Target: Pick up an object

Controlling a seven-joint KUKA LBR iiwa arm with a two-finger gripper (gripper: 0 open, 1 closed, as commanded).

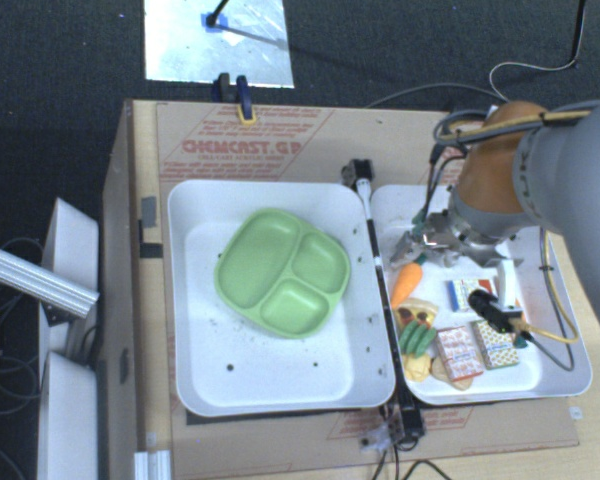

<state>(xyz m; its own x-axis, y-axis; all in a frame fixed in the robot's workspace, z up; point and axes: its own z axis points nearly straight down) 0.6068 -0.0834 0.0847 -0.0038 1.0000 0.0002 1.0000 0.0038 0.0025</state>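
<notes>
Grey and orange-banded, the arm (540,168) fills the upper right, its two-finger gripper (425,240) low over the right white bin (570,368); whether it is spread or pinching, I cannot tell. Just below it lies an orange toy carrot (406,282), with small patterned packets (475,348) nearer the front. A green three-compartment plate (283,271) sits in the left white bin (200,368).

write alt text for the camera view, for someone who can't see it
A grey robot arm with an orange band reaches from the right, its gripper low over the right white bin, just above an orange carrot among small toy items. The left white bin holds a green divided plate.
</notes>
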